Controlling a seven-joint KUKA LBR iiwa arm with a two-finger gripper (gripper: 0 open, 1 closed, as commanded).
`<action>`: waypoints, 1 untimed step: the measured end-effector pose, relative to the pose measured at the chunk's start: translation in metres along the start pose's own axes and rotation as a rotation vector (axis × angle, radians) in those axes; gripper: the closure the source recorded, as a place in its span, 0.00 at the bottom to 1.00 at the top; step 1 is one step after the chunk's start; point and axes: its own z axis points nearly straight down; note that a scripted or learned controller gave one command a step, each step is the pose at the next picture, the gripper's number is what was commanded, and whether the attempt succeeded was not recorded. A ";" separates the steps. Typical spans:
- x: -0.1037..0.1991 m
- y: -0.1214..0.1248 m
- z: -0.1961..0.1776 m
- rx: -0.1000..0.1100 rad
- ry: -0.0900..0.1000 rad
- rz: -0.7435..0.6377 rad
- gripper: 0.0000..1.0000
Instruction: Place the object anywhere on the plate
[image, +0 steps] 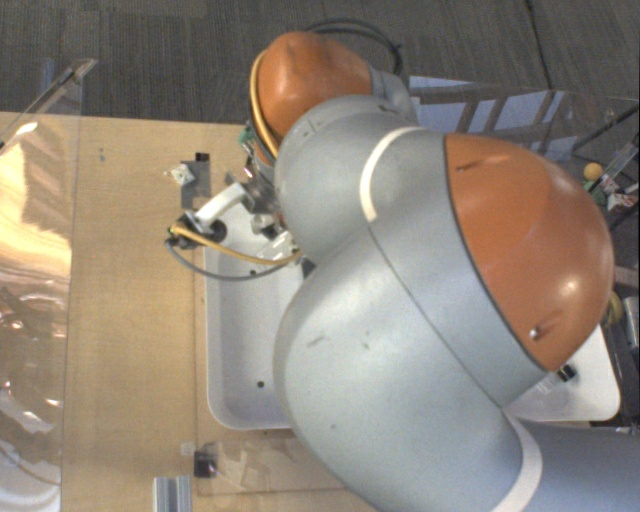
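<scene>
Overhead slanted view of a wooden counter (130, 300) with a white bin (235, 340). A large grey arm (400, 300) reaches in from the right and covers most of the scene. It has a broad orange band (530, 250) on its near joint and an orange cap (305, 80) on the joint beyond.

The arm's wrist end (255, 190) sits over the bin's far left corner. A white bracket (215, 208) and a loop of yellow and grey cable (235, 255) stick out from it toward the left, past the bin's rim. The claw hangs under that wrist, hidden by the arm's bulk, so you cannot tell whether it is spread, pressed together or pinching anything.

The stretch of bin floor you can see, left of the arm, is bare white apart from one small dark speck (261, 383) near the front wall. You cannot tell where the object is, nor the plate: both are likely under the arm or in the covered right part of the bench. That means the relation the next move depends on, which way the object lies from the claw and how its long axis runs, cannot be read here.

Judging by the wrist's place over the far left corner, the arm is probably reaching down there, but whether for a pick or a placement is unclear.

A small dark block (204, 463) sits on the counter just in front of the bin.
</scene>
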 end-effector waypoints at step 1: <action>0.011 0.004 0.067 0.002 -0.004 -0.081 1.00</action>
